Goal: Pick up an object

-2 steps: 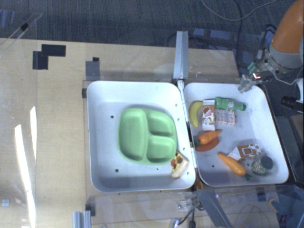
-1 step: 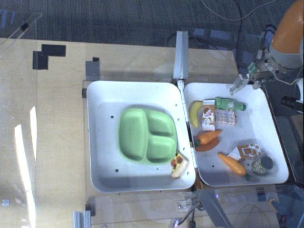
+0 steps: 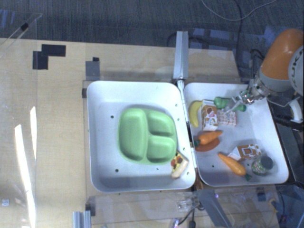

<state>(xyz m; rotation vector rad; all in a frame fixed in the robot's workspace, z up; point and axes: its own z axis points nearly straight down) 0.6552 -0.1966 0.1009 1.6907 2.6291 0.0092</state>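
Gripper (image 3: 243,98) at right bin's (image 3: 280,146) back edge, finger state unclear, over green bottle (image 3: 223,102) lying beside carton (image 3: 209,117); green tray (image 3: 146,135) in left bin (image 3: 102,141), wood bench (image 3: 52,137)

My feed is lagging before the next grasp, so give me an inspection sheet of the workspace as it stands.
Surface: wooden bench bearing the left bin and right bin, side by side.
Job's things: in the right bin, a banana, two cartons, a green item, two carrots and a can.
Clutter: left bin holds a green tray and a small toy at its lower right corner.
Grippers: pincer low over the right bin's top edge, near the green item; grasp unclear.
Cables: a thin cable looped on the floor.
Surroundings: dark carpet; black tape marks on the bench.
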